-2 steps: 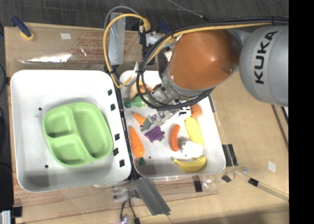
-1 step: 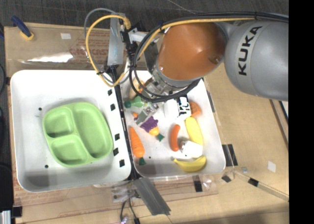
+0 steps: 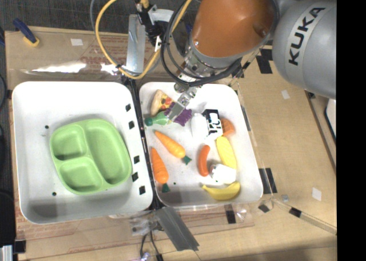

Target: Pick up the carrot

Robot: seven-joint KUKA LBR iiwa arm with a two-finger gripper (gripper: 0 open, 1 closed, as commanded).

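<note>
Two carrots lie in the right bin (image 3: 247,145). One carrot (image 3: 170,144) lies slanted near the bin's middle left, its green tip pointing down-right. The other carrot (image 3: 158,165) lies along the left wall, green tip toward the front. My gripper (image 3: 183,103) hangs below the orange wrist band at the bin's back. It is over a purple toy (image 3: 183,117) and a green piece (image 3: 155,120), above and behind the slanted carrot. Nothing shows held in it.
The right bin also holds a pizza slice (image 3: 160,101), a white and black bottle (image 3: 210,123), an orange toy (image 3: 203,160), a yellow piece (image 3: 226,151) and a banana (image 3: 223,191). A green divided plate (image 3: 88,154) sits in the left bin (image 3: 26,111). Cables loop behind the bins.
</note>
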